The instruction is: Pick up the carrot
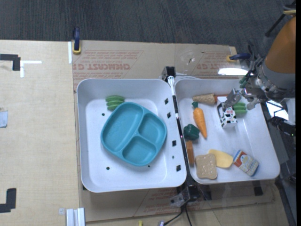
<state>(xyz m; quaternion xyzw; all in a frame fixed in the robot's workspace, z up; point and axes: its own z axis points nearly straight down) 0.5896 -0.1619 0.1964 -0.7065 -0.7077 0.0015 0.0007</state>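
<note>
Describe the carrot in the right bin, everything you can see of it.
The carrot is a small toy, smooth and plastic-looking, with an orange tapered body and a short green top. It lies flat on the floor of the right bin, near the left wall, green end toward the far side and tip pointing toward the near side, slightly rightward. Its tip ends right beside a dark green vegetable toy; contact cannot be told. The gripper is off to its right, apart from it.

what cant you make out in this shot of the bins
- Gripper, camera view: too small and cluttered to tell whether the jaws are open or shut.
- Green item in the right bin: partly covered by the gripper, identity unclear.
- Brown stick below the carrot: its top is covered by the dark green toy.
- Carton: label too small to read.
</note>
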